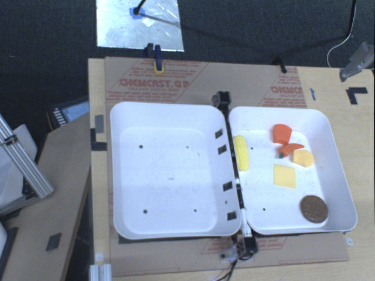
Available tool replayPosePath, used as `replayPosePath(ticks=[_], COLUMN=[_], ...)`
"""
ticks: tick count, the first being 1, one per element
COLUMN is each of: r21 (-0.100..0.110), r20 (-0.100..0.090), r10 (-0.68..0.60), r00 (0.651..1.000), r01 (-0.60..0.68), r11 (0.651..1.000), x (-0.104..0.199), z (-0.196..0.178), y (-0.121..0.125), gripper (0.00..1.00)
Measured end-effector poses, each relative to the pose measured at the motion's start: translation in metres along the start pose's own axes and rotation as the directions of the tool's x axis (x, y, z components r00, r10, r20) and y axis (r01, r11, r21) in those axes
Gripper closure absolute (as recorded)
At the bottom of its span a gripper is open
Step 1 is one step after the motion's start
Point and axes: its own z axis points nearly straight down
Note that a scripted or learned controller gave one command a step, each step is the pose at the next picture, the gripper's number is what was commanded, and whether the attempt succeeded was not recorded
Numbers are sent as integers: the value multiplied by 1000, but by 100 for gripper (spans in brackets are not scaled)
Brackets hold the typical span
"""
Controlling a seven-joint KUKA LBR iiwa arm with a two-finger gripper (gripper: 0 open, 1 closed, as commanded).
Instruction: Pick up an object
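Below, two white bins sit side by side on the bench. The left bin (167, 119) shows its bare floor with a few small dark dots. The right bin (334, 157) holds all the loose things, six in count: one yellow corn cob (241, 152) lying along its left wall, one orange wedge (282, 133) near the far side, one small orange piece (289, 150) just under the wedge, one orange-yellow block (303, 157) touching or just beside that piece, one flat yellow square (285, 176) in the middle, and one brown round disc (314, 208) at the near right corner. A grey part, apparently the gripper (357, 61), is cut off by the right edge, well apart from the bins; I cannot tell its state.
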Motion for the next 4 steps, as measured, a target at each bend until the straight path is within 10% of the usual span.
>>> replayPosePath(ticks=[1, 2, 3, 4], r21=[5, 3, 9, 6], r20=[-2, 0, 1, 1], r10=[0, -3, 10, 2], r00=[1000, 1000, 1000, 1000], r01=[0, 3, -10, -2], r11=[1000, 1000, 1000, 1000], x=[10, 10, -66, -73], z=[-29, -39, -24, -25], y=[-14, -13, 53, 104], gripper=[0, 100, 100, 100])
